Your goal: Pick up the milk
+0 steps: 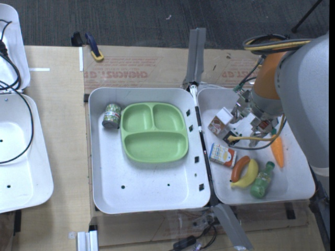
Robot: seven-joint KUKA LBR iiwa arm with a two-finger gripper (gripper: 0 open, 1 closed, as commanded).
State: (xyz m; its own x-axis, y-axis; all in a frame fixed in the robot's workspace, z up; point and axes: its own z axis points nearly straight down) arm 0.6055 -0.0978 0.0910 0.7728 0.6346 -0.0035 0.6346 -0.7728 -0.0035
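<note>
A small white and brown gable-top carton, which I take for the milk point(219, 122), lies tilted in the upper left part of the right bin point(298, 192). My gripper point(239, 127) hangs low over that bin, right beside the carton on its right side and touching or nearly touching it. The wrist's hardware and cables crowd the spot where the two meet. The grey arm with its orange band comes in from the right and covers the bin's upper right part.
Below the carton lie an orange and white juice box point(222, 154), a sausage point(240, 167), a banana point(247, 174), a green bottle point(262, 180) and a carrot point(278, 151). The left bin point(104, 187) holds a green divided plate point(154, 132) and a small jar point(111, 115).
</note>
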